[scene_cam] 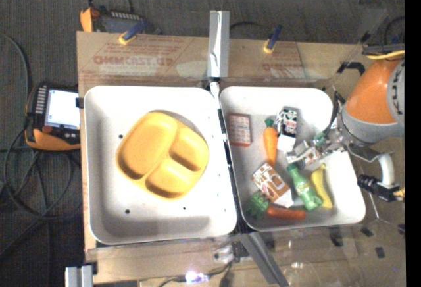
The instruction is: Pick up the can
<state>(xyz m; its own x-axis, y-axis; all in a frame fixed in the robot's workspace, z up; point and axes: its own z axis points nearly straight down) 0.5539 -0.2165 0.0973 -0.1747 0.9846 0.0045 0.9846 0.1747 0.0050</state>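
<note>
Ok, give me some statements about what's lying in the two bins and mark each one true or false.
1. The yellow divided plate lies in the left bin. True.
2. The can lies in the left bin. False: it lies in the right bin, near the dividing wall.
3. The gripper is above the right bin. True.
4. The carrot rests on the yellow plate. False: it is in the right bin, right of the can.
5. The green bottle lies beside a banana. True.

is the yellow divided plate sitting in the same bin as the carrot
No: the yellow divided plate lies in the left bin, while the carrot lies in the right bin.
</note>
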